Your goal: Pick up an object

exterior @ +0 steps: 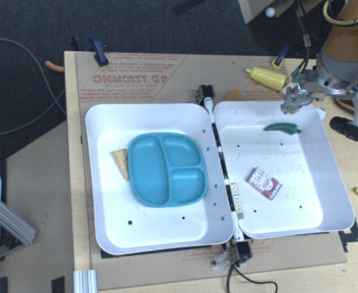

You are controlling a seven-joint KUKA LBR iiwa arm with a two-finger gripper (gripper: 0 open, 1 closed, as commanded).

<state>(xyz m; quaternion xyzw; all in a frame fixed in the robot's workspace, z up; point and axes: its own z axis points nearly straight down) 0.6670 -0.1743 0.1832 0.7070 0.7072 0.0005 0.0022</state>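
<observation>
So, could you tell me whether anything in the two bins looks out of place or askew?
One thing: a tan piece in the left bin lies partly tucked under the blue divided plate.

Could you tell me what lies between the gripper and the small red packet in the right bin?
In the camera view, a dark green object lies on the bin floor between the gripper and the red packet; otherwise the stretch is bare white floor.

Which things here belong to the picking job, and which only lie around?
For the job:
tool
green object near it, right bin
red-and-white packet, same bin

Lying about:
blue divided plate, left bin
tan piece beside the plate
yellow object on the bench
</observation>
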